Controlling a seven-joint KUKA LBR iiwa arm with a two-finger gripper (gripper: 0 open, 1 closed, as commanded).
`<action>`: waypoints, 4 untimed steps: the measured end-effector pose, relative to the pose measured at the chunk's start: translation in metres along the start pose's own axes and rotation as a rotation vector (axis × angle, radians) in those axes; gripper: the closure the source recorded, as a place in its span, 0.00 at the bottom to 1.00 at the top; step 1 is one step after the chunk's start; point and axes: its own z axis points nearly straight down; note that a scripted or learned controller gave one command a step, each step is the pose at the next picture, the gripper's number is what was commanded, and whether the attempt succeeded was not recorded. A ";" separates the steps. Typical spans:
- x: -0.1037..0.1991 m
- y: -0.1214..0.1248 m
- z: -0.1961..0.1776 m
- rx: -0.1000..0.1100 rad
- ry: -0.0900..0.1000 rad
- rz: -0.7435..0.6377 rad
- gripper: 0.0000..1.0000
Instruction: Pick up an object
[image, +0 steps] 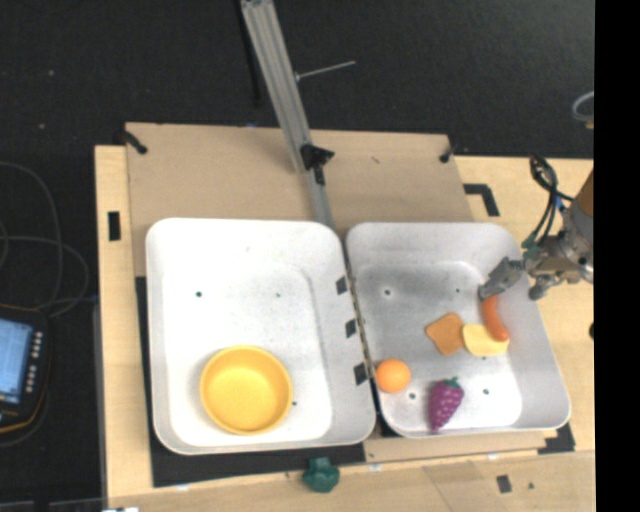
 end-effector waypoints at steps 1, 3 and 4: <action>0.000 0.000 0.000 0.000 0.000 0.000 0.00; 0.002 -0.003 0.086 0.004 0.000 0.003 0.00; 0.001 -0.002 0.118 -0.002 -0.002 0.004 0.00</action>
